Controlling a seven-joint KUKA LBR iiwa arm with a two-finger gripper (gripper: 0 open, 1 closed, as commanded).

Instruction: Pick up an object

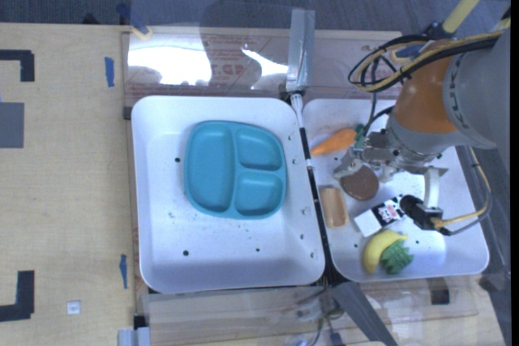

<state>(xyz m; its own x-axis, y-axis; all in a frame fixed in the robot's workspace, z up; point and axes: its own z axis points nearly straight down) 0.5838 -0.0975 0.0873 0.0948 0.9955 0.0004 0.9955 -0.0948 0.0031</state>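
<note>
The worktop [65, 198] was seen to carry two shallow white bins side by side. The left bin [162, 255] was occupied by a blue divided plate [236, 169], and nothing else could be made out in it. The right bin [462, 255] was crowded with small things, and over it the grey arm [478, 93] with its orange band [422, 97] was reached in from the right.

The arm was bent downward over the upper middle of the right bin, with the wrist turned toward the bin's left side. The hand [361, 166] was placed low among the objects; whether it was open or closed could not be told, as that part was masked by the wrist hardware.

The nearest thing to the hand was a brown rounded object [361, 185], lying just below it and apparently touching or nearly so; no clear long axis was shown by it. An orange carrot [333, 142] lay just to the upper left, its long axis running up to the right. A tan block [333, 207] was laid lengthwise beside the dividing wall. Further toward the near edge, a small black-and-white packet [388, 213], a yellow banana [378, 249] and a green leafy piece [397, 257] were set close together.

The brown object was judged the likeliest target, since only a short descent would be called for.
</note>
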